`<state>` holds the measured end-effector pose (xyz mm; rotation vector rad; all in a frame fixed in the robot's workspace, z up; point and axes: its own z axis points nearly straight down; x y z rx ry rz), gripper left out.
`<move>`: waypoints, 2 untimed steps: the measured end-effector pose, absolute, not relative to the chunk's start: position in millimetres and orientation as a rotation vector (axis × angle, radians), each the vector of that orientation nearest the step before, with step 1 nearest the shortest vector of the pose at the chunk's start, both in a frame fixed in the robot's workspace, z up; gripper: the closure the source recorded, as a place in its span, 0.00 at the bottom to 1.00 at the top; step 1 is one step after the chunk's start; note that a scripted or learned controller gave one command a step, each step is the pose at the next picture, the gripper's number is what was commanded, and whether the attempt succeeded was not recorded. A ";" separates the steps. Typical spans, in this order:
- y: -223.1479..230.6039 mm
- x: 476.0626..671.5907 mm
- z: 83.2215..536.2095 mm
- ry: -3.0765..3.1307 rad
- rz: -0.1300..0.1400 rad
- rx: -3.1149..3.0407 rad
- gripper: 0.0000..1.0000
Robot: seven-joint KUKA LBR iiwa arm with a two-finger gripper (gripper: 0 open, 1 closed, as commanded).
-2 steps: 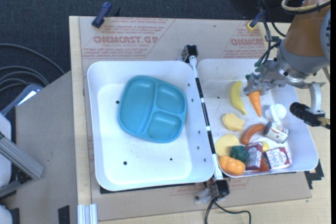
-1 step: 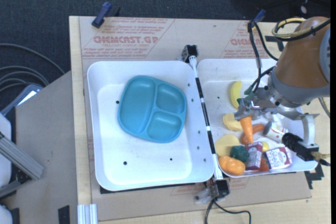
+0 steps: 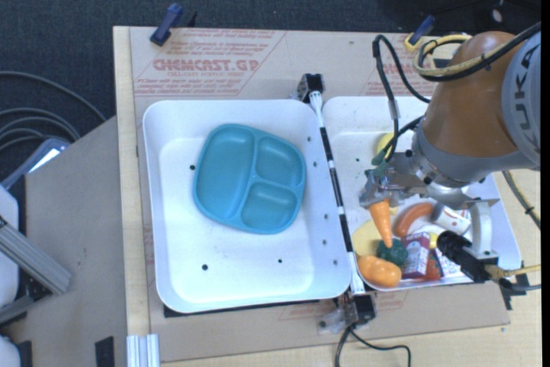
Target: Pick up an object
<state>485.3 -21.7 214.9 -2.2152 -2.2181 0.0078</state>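
While the arm (image 3: 481, 99) reaches in from the right, its grey body and orange band cover much of the right bin (image 3: 344, 120), and the gripper (image 3: 387, 183) sits low over that bin's near-left area. Whether the jaws are open or shut cannot be told from this angle, as the wrist hides them, and no object is visibly held. Directly below the gripper lies a toy carrot (image 3: 381, 222), orange with a green top, pointing up toward the gripper and just beside it. A yellow-orange rounded object (image 3: 380, 271) rests at the bin's near-left corner, touching or nearly touching the carrot's green end. To the right of the carrot lie an orange-red curved piece (image 3: 412, 215) and a dark red packet-like item (image 3: 417, 258); their exact identities are unclear. A small yellow object (image 3: 384, 143) shows partly at the arm's left edge. The left bin (image 3: 172, 271) holds a blue divided plate (image 3: 250, 177) with three compartments, lying flat near the centre. Both bins rest side by side on a brown board (image 3: 206, 60) printed with red lettering.
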 end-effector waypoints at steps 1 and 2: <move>43.1 484.0 243.0 -2.222 0.006 -2.217 1.00; 39.8 479.5 247.2 -2.221 0.006 -2.218 1.00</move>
